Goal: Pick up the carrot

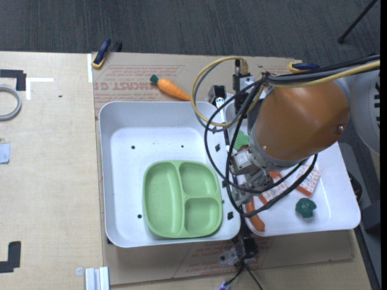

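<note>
Arm (299,122) reaches in from the right and bends down over the right bin (338,222). Its wrist hides the gripper (251,183). The carrot (171,88) lies on cardboard behind the left bin (121,162), well apart.

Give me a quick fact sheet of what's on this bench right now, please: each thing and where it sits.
carrot: lying on the cardboard behind the left bin, outside both bins
left bin: holds a green plate
plate: three compartments, nothing in them
right bin: holds a green toy, an orange toy and a packet
arm: hangs over the right bin, far from the carrot
gripper: low over the right bin; fingers hidden among cables
</note>
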Motion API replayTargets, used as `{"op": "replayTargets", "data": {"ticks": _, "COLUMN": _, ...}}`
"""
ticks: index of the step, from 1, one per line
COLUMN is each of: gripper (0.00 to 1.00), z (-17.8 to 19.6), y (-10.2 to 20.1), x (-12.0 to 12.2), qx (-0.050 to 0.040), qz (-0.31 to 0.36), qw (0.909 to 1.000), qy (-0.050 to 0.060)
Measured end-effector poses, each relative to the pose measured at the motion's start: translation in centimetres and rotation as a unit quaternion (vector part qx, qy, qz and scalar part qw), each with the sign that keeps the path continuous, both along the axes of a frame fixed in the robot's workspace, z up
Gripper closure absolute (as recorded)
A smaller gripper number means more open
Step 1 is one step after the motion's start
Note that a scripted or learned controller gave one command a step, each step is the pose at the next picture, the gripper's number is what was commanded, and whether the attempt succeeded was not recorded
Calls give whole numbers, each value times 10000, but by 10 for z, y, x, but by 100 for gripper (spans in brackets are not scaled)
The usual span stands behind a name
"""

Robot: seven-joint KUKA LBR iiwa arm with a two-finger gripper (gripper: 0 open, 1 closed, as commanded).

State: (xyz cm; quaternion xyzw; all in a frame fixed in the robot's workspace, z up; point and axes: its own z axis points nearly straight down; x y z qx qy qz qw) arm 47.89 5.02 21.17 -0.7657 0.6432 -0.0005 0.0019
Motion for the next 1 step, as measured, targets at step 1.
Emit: {"op": "replayTargets", "data": {"ticks": 1, "gripper": 100, "z": 48, "y": -81, "x": 0, "qx": 4, "qz": -880, "qw": 9961, "qy": -5}}
